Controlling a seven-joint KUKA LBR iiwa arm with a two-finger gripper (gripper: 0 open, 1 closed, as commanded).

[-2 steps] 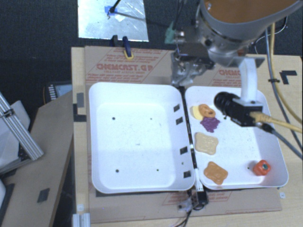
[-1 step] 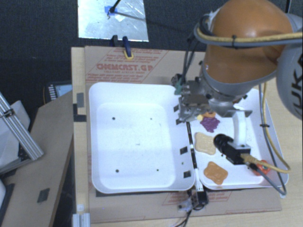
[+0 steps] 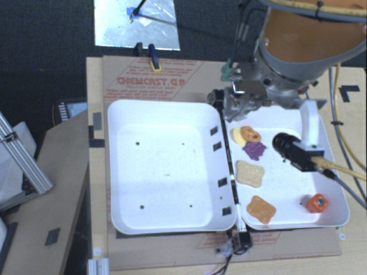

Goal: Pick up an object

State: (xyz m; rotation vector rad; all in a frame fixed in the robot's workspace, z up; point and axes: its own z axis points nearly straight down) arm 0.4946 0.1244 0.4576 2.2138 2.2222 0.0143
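The right bin (image 3: 338, 211) holds several toy food items: an orange pretzel-like piece on a yellow piece (image 3: 246, 134), a purple cluster (image 3: 254, 149), a pale toast slice (image 3: 250, 173), an orange-brown piece (image 3: 261, 209) and a red-orange tomato-like item (image 3: 316, 203). My gripper (image 3: 236, 109) hangs at the far left corner of the right bin, just behind the yellow and orange pieces, under the grey arm with its orange band (image 3: 312, 16). Nothing shows between its fingers.
The left bin (image 3: 163, 165) lies beside the right one, with a black clipped divider (image 3: 225, 165) between them. A black cylindrical part (image 3: 292, 150) on a white bracket reaches over the right bin. Cables (image 3: 344, 171) run along the right side. A shiny plate (image 3: 136, 16) lies behind the bench.
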